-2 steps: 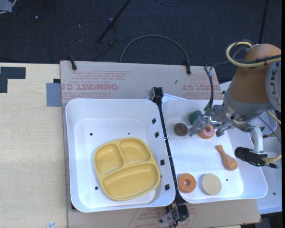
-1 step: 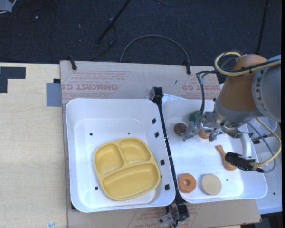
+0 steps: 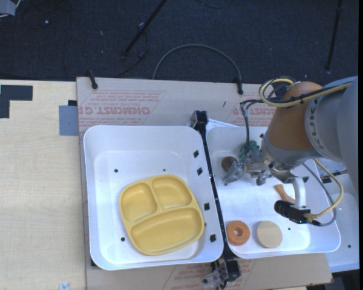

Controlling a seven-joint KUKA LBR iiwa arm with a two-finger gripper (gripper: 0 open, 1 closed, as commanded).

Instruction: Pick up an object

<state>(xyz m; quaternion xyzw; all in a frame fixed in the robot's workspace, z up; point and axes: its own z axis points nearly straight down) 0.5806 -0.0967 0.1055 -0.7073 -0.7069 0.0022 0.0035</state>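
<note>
Right white bin [image 3: 327, 243], orange ring [image 3: 238, 232] below pincer [image 3: 235, 173], pincer state unclear

The desk [image 3: 30, 180] has a pale wood-grain top. A sheet of brown cardboard [image 3: 127, 104] with red print lies flat on it. Two shallow white bins sit side by side on the cardboard, edges touching: the left bin [image 3: 103, 162] and the right bin [image 3: 327, 237]. Near the desk's far left edge are dark angular marks [image 3: 9, 98] and a grey square [image 3: 67, 119].
</note>
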